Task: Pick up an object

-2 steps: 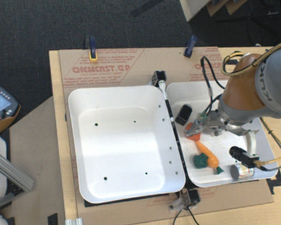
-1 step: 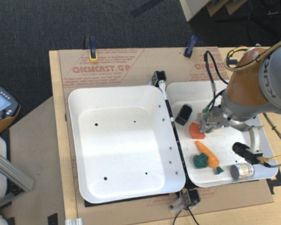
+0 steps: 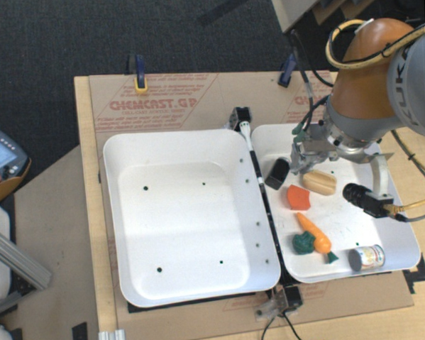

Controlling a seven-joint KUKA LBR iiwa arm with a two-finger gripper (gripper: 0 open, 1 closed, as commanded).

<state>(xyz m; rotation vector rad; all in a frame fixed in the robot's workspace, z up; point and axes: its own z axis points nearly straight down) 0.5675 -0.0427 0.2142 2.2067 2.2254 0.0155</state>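
Can [image 3: 366,257] and carrot [image 3: 314,231] up front can wait; centre your end effector [image 3: 306,163], its grip state impossible to tell, over the tan roll [image 3: 320,183] just beside it in the right-hand bin [image 3: 397,231] before you descend.

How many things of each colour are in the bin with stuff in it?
Orange: 2, a block and a carrot
Black: 1, a box
Tan: 1, a roll
Silver: 1, a can
Total: 5
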